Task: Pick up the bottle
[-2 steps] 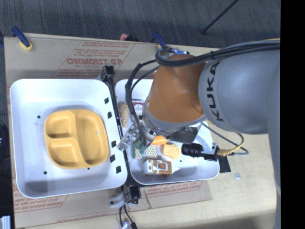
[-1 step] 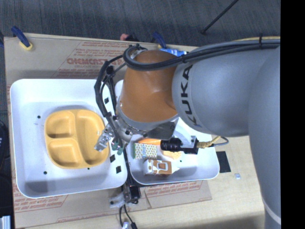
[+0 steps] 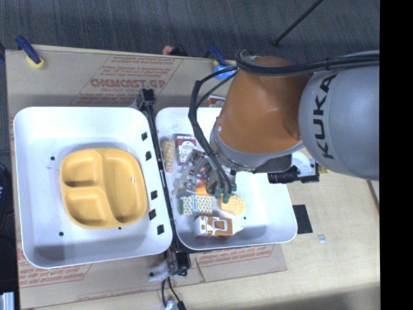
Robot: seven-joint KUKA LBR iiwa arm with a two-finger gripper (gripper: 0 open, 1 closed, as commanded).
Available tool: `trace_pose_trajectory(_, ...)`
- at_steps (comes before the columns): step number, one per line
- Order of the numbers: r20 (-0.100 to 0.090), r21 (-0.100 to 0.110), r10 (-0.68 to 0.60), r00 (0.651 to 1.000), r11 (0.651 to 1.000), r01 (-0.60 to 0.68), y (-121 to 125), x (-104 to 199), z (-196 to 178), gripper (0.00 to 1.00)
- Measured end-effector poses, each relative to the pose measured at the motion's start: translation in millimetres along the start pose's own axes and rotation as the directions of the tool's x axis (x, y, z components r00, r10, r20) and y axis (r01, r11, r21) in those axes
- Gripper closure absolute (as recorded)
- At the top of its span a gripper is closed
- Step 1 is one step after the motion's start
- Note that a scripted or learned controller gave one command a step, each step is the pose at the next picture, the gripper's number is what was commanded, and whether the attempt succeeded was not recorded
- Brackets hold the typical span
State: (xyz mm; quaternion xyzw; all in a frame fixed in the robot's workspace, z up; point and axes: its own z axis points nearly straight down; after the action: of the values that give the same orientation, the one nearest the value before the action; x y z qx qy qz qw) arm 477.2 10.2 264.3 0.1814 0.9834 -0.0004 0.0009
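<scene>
My gripper [image 3: 210, 179] reaches down into the pile of small items in the right bin [image 3: 277, 221], near the bin's left middle. The arm's orange band and grey wrist [image 3: 271, 115] cover the back half of that bin and hide what lies beneath. Around the gripper lie a dark-labelled packet [image 3: 185, 146], a beige ribbed piece [image 3: 169, 155], a green-patterned piece [image 3: 196, 204], an orange waffle-like piece [image 3: 234, 205] and an orange-and-white carton [image 3: 216, 226]. I cannot tell which of these items, if any, is the bottle.
The left bin [image 3: 39, 237] holds a yellow divided tray [image 3: 103, 186]. A black clip rail [image 3: 155, 166] runs between the two bins. Both bins sit on printed cardboard [image 3: 122, 76], with blue clamps [image 3: 29, 50] at its back edge.
</scene>
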Motion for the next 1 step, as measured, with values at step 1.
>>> trace_pose_trajectory(1, -0.005, 0.001, -0.14, 0.99, 0.99, 0.14, 43.4, 17.8, 42.9, 1.0)
